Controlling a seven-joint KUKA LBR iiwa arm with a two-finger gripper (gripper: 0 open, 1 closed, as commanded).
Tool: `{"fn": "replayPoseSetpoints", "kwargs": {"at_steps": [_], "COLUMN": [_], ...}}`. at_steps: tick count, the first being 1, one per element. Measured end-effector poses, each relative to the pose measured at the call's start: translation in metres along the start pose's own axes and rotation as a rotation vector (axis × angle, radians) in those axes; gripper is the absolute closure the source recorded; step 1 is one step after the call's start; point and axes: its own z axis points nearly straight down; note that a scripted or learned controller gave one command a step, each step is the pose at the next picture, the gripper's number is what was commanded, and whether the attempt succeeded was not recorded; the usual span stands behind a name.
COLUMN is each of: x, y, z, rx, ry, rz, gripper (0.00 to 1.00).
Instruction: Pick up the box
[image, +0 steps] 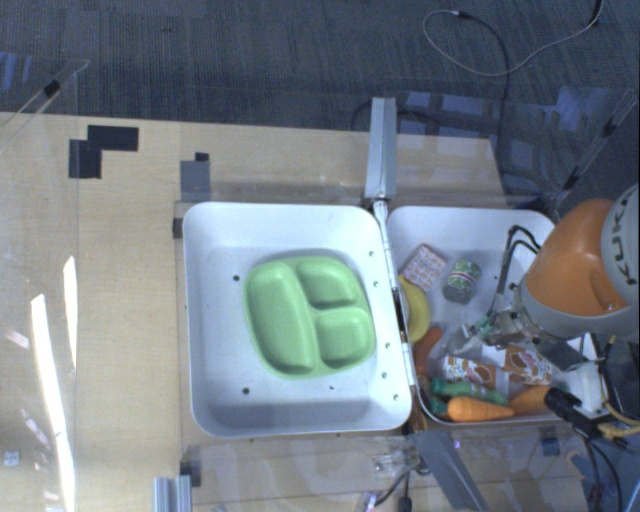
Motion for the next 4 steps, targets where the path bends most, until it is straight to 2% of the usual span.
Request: {"fn": "replayPoseSetpoints", "kwargs": {"at_steps": [1, 2, 3, 4], "x": [-0.002, -0.038, 0.02, 0.02], "y": [-0.004, 0.017, -0.001, 0.003], "z": [0.011, 0.014, 0.012, 0.001], "rx": [0.007, 0.014, 0.01, 0.004], "ry": [0.0, 0.005, 0.003, 0.004], "rz": [0.108, -0.084, -0.111, -0.114], "gripper": [0.0, 0.0, 0.0, 1.0]}}
